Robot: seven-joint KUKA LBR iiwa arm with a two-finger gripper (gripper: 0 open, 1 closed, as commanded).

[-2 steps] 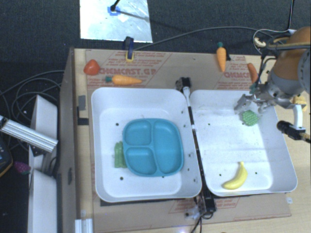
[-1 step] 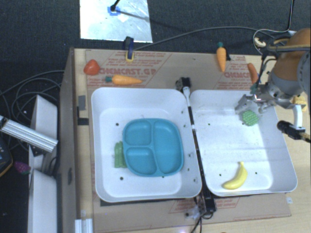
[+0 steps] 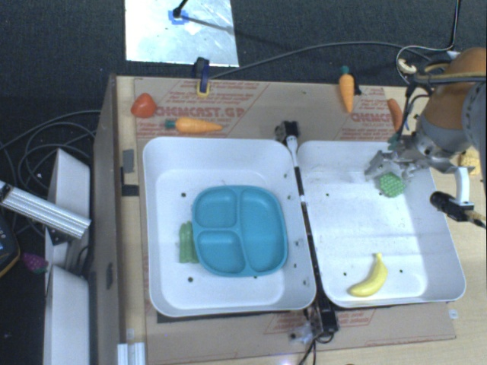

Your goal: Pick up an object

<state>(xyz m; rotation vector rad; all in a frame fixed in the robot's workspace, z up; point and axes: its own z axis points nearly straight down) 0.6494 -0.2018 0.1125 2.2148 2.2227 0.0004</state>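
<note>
The tool point(image 3: 393, 167) sits at the upper right of the frame, over the right bin point(image 3: 335, 204), directly above a green object point(image 3: 393, 185). I cannot tell whether it grips anything. A banana point(image 3: 370, 277) lies lower in that bin.

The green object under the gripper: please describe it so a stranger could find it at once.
Start at the right white bin, the one without the blue plate. Near its far right corner, directly beneath the gripper, lies a small round green object. Its only neighbour in that bin is a yellow banana near the front edge.
</note>
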